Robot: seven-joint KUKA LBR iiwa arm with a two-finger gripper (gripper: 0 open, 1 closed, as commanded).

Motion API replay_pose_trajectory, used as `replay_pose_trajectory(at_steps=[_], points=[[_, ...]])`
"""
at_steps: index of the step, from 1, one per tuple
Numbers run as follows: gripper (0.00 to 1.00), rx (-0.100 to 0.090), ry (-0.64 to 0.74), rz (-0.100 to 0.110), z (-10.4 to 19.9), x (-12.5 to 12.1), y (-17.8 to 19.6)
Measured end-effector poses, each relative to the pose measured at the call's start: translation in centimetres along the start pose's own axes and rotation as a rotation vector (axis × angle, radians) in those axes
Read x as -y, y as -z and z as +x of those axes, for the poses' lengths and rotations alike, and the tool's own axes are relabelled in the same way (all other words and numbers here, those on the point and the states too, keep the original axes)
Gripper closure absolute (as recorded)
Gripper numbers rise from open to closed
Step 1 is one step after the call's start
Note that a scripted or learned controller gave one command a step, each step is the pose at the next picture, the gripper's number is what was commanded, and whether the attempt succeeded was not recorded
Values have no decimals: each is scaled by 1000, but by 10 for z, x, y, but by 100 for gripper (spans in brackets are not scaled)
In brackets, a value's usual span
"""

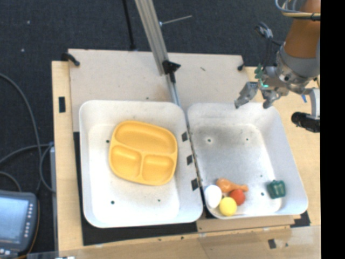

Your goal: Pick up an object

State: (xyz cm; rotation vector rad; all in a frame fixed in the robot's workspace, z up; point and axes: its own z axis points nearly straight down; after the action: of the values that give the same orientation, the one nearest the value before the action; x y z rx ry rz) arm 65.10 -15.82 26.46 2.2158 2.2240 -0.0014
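Observation:
My gripper (254, 98) hangs over the far edge of the right bin (232, 144), its two fingers spread apart with nothing between them. Small objects lie at the near edge of that bin: a white egg-shaped piece (213, 196), a yellow ball (228, 206), a red piece (238, 197), an orange piece (229, 186) and a green piece (276, 189) at the near right corner. All of them sit well away from the gripper, toward the front of the bin.
A yellow divided plate (143, 152) lies in the left bin (97, 198). A slanted metal post (153, 31) rises behind the bins, between them. A screen (16, 220) stands off the bench at the near left.

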Motion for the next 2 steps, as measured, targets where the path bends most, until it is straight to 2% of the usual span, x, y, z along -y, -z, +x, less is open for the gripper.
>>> replay_pose_trajectory(at_steps=[2], points=[[0, -1, -4, 5, 10, 14, -96]])
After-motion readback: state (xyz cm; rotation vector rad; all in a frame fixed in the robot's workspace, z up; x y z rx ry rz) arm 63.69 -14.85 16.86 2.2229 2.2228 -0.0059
